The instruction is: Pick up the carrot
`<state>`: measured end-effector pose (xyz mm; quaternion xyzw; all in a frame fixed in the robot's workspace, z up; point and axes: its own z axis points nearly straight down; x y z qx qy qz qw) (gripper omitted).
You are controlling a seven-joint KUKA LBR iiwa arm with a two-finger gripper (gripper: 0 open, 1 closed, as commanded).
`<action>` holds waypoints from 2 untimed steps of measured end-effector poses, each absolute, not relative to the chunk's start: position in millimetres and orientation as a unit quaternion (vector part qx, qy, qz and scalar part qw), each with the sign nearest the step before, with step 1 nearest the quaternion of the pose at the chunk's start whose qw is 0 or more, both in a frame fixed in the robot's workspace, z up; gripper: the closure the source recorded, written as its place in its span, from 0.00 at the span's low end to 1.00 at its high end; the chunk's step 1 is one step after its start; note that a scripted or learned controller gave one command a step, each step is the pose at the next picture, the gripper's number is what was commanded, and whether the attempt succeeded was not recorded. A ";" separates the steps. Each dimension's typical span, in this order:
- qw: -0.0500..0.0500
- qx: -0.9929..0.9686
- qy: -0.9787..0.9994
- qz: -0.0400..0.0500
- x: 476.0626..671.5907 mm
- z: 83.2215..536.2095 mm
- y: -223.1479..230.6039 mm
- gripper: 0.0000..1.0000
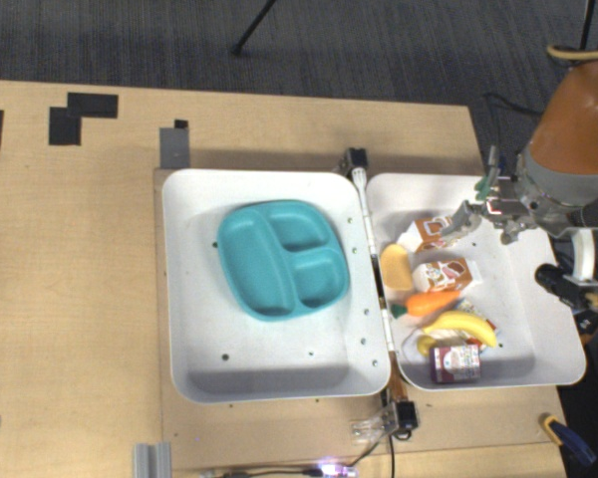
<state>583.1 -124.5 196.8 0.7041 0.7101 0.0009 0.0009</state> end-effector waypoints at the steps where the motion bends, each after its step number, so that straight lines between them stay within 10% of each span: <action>1: 0.013 0.687 0.727 0.007 555.0 106.4 -100.2 0.00; 2: 0.027 0.767 0.640 0.018 504.6 101.2 -94.4 0.00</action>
